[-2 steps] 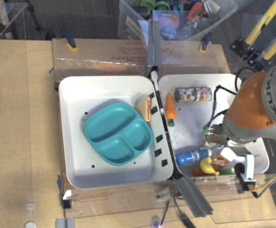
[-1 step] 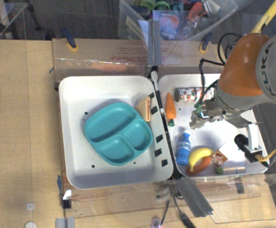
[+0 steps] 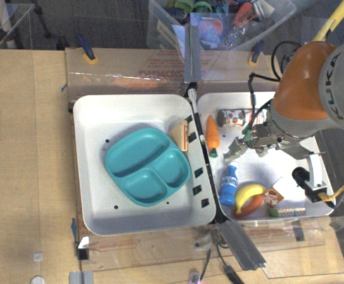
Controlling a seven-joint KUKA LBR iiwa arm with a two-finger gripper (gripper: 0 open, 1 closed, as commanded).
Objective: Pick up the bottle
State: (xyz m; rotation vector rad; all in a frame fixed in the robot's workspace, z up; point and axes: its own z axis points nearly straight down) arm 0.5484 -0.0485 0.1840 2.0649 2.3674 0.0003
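A small blue bottle (image 3: 228, 184) with a pale label sits in the right bin (image 3: 290, 216), close to its left wall. A yellow banana (image 3: 249, 193) lies against the bottle's right side. My gripper (image 3: 240, 145) hangs over the middle of the right bin, a little behind and to the right of the bottle and apart from it. Its fingers (image 3: 233, 151) point down-left, open, with nothing between them.
An orange carrot (image 3: 211, 133) lies by the divider, and a white labelled container (image 3: 233, 118) rests on its side at the back. A red item (image 3: 252, 205) and a small box (image 3: 273, 196) lie near the banana. The left bin (image 3: 89, 158) holds a teal divided plate (image 3: 146, 165) and a toy sandwich (image 3: 181, 135).
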